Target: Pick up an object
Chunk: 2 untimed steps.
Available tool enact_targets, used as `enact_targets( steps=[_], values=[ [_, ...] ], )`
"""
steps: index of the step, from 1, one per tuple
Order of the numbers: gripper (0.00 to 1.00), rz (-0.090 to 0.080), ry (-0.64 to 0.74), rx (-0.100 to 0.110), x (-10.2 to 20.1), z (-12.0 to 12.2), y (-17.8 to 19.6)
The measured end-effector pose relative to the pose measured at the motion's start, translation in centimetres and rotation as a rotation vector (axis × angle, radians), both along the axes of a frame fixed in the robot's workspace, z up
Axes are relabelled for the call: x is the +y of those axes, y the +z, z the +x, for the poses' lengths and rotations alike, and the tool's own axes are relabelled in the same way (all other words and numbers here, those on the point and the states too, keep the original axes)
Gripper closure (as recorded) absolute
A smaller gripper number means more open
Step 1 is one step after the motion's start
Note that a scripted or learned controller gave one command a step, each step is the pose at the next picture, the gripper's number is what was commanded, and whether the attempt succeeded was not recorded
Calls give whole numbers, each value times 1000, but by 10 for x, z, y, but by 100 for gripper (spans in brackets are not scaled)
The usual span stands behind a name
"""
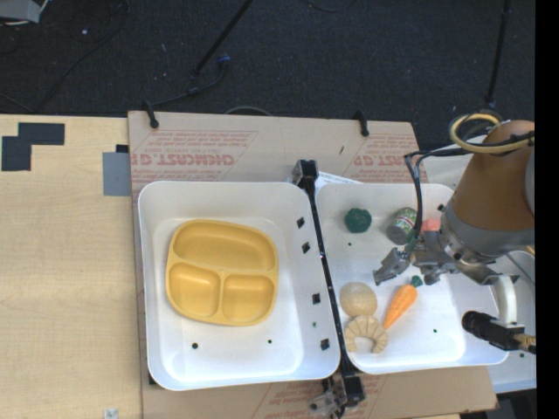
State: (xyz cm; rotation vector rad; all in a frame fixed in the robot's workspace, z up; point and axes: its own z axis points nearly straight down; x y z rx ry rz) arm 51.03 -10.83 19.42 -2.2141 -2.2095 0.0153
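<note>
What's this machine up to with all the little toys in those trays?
A grey robot arm reaches in from the right over the right-hand white bin. Its gripper hangs just above an orange toy carrot, with nothing visibly between its fingers. Around it lie a round beige bun, a tan croissant, a dark green ball and a small green can. The left-hand white bin holds a yellow divided plate.

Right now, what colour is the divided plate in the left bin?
The divided plate is yellow, plain with no pattern, shown clearly in the camera view.

robotics lab | 2 white bins (157,234) | cardboard base (262,147) | cables (227,33)
</note>
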Motion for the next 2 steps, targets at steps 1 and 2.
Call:
enact_targets(
  steps=[1,2],
  values=[
    [0,-1,2,-12,0,3,6],
    [0,0,1,-7,-6,-7,-49]
  ],
)
